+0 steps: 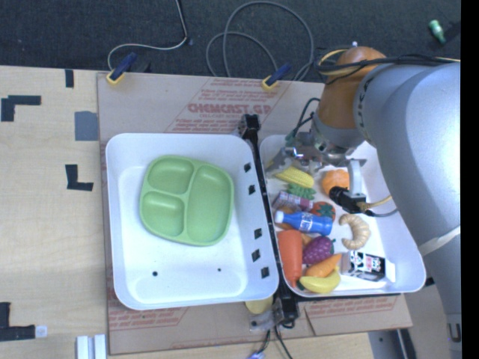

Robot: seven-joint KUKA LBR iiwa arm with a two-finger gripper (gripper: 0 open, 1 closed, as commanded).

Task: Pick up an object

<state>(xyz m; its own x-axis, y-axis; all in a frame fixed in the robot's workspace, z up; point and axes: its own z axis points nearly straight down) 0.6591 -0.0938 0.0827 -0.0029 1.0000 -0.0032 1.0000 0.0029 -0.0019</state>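
while the grey arm [415, 140] reaches in from three o'clock, its gripper [299, 154] hangs over the twelve o'clock end of the right bin [400, 234], just above a yellow toy corn [296, 176]; whether the jaws are wide or narrow, i cannot tell, and nothing shows between them. the right bin holds a crowd of toy food: an orange [336, 179] at the corn's three o'clock, a blue bottle [305, 221] lying on its side near the middle, a croissant [356, 231] at the bottle's three o'clock, a carrot [291, 251] at its six o'clock, purple grapes [317, 247] beside the carrot, a banana [320, 282] at the six o'clock rim, and a small black-and-white carton [368, 264] at its three o'clock. the left bin [123, 223] holds a green divided plate [187, 200], lying flat toward its twelve o'clock half.
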